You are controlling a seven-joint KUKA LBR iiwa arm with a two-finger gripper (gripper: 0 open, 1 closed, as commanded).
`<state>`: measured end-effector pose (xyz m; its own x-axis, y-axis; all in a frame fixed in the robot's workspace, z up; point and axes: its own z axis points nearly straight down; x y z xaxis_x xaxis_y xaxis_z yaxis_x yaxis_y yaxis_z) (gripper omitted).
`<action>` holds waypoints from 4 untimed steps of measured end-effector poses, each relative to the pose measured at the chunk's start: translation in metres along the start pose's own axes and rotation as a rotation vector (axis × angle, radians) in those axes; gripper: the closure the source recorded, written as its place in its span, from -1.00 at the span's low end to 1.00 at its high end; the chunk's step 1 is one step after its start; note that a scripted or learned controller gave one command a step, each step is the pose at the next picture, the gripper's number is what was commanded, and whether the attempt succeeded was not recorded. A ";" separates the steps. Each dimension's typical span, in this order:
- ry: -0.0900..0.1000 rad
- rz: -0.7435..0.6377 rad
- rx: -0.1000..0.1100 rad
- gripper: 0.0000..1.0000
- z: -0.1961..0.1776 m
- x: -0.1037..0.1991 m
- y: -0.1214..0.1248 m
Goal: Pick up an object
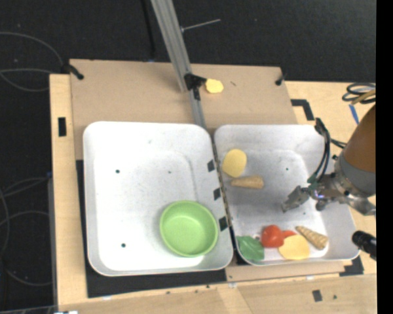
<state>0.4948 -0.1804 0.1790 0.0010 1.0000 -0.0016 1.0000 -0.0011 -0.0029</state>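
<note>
Gripper [300, 198] jaws unclear, can't tell. Red toy [272, 235] at its 7 o'clock: light, stiff, slippery; pinch across middle.

We look down on a pale wooden bench [64, 195] with a brown cardboard-coloured sheet [144, 93] laid over its middle, held at the far corners by small black clips [76, 72]. Beyond the bench we see a dark floor [65, 18], almost black, where thin cables [13, 64] loop on the left. A grey metal rail [170, 34] slants down from the top edge toward the centre of the sheet. A small yellow scrap [214, 86] lies on the sheet just beside the rail's foot. Black tape marks [61, 127] dot the bench edges. The light is even and soft.
</note>
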 end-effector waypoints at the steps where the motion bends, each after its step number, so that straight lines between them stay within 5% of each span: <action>1: 0.001 0.000 0.002 -1.00 0.061 -0.001 0.005; 2: 0.002 0.004 -0.008 1.00 0.047 -0.001 0.007; 4: -0.001 -0.005 -0.011 1.00 -0.071 -0.005 0.014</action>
<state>0.5085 -0.1849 0.2498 -0.0044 1.0000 -0.0029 1.0000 0.0044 0.0083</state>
